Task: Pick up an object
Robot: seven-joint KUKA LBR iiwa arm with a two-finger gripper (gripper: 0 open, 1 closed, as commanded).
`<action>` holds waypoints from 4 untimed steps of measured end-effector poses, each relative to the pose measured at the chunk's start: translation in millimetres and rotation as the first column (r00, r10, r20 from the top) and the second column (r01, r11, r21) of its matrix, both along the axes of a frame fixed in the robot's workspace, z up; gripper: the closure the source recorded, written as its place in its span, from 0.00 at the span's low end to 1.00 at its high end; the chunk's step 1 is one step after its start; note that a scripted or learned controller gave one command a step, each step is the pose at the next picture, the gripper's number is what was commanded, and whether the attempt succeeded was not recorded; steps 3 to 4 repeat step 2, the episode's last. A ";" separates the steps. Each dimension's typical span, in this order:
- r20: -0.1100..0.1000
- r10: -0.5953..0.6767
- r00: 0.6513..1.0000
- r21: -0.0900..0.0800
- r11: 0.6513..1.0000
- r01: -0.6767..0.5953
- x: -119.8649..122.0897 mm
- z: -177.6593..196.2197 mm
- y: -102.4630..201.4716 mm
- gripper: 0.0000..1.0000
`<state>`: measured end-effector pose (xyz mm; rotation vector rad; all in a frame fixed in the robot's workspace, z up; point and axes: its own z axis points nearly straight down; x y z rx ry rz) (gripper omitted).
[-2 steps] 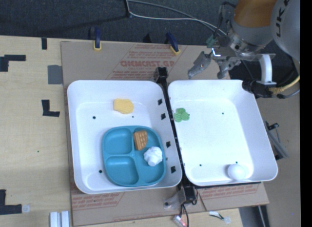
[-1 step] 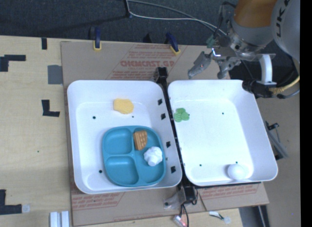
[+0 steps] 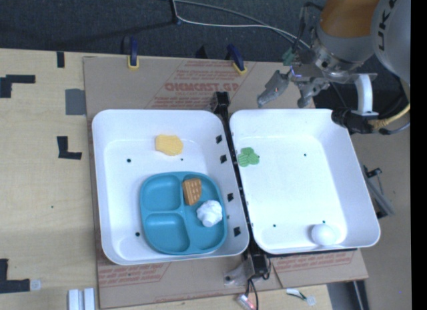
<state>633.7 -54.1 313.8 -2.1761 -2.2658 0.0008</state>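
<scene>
Evidently the gripper point(image 3: 288, 91) was held with its jaws spread and empty beyond the right bin's point(image 3: 347, 143) far edge; the green piece point(image 3: 248, 157) could best be approached from straight above.

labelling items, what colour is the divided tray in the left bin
Blue, a light teal-blue, seen in the camera view: divided tray.

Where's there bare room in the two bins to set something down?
Most room is in the right bin: its whole middle, between the green piece at the left wall and the white ball in the near corner. In the left bin, only the far strip beside the yellow piece is free; the blue tray crowds the rest.
</scene>
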 end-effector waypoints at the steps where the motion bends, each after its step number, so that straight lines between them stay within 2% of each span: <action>1: 0.000 0.000 1.000 0.000 1.000 0.000 0.0 0.0 0.0 0.00; 4: 0.000 0.000 1.000 0.000 1.000 0.000 0.0 0.0 0.0 0.00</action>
